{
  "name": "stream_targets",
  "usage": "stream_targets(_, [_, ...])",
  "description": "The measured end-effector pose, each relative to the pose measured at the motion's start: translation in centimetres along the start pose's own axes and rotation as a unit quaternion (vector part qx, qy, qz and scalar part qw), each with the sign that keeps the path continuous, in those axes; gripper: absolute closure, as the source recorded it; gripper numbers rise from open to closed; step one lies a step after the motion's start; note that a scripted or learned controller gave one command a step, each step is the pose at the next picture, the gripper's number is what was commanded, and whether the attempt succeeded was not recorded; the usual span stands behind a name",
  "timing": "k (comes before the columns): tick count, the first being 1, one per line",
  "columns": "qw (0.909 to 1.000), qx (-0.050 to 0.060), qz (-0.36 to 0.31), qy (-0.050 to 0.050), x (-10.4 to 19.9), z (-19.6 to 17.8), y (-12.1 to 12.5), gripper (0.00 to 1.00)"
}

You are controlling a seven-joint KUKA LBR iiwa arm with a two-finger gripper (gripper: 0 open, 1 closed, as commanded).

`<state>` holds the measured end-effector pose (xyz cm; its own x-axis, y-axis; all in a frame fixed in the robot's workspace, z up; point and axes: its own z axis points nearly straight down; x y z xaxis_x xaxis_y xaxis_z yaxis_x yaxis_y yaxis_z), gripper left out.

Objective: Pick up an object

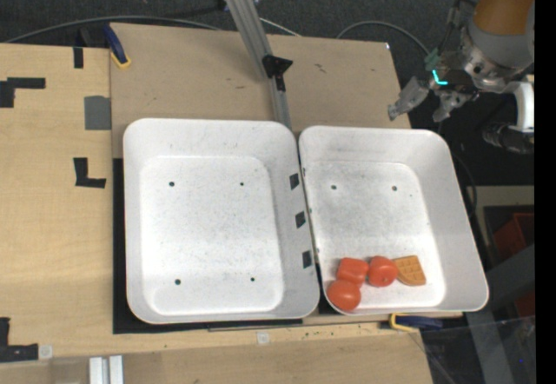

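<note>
step: approach, nothing grasped | tool fingers apart, above right bin's far rim | next: descend toward tomatoes (near corner, beside cracker)

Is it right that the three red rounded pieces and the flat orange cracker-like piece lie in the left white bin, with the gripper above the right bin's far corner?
Not quite. The camera view shows the three red rounded pieces and the flat orange cracker-like piece in the right white bin, not the left. The gripper is indeed above that bin's far corner.
</note>
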<state>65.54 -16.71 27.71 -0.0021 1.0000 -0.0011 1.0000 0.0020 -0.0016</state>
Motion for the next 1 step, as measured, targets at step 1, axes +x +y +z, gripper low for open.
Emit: stream_targets(1, [1.0,0.002,0.0,0.0,-0.3,4.7,0.62,0.0])
